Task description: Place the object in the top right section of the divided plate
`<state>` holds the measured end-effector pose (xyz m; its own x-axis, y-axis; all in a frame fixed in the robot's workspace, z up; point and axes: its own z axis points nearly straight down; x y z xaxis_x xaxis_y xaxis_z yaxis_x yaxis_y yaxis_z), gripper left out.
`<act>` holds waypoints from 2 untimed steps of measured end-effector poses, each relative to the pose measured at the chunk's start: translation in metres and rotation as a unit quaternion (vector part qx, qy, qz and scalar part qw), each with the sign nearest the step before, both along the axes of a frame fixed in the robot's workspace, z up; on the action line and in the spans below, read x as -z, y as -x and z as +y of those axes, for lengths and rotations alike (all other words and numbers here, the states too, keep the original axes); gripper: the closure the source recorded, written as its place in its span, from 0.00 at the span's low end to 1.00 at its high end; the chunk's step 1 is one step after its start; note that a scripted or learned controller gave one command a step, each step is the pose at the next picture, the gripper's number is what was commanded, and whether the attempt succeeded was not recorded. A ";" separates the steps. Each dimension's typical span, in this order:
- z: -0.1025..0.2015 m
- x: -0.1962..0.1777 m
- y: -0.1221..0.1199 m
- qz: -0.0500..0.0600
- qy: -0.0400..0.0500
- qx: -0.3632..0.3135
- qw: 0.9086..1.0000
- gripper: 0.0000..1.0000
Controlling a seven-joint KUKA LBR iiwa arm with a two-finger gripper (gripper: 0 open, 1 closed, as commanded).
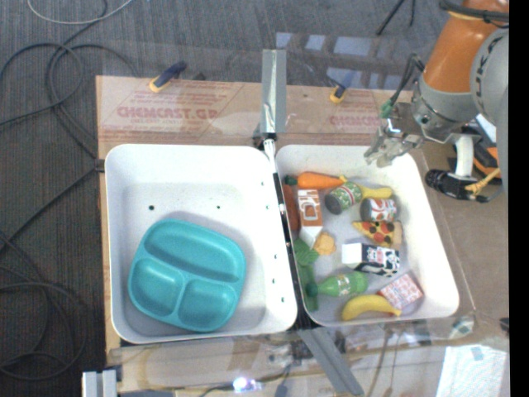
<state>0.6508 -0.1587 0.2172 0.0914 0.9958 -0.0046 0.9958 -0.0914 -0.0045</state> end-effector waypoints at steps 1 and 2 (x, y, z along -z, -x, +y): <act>0.008 -0.215 0.027 -0.001 0.000 0.090 0.996 1.00; -0.010 -0.163 0.143 0.000 -0.001 0.086 0.996 1.00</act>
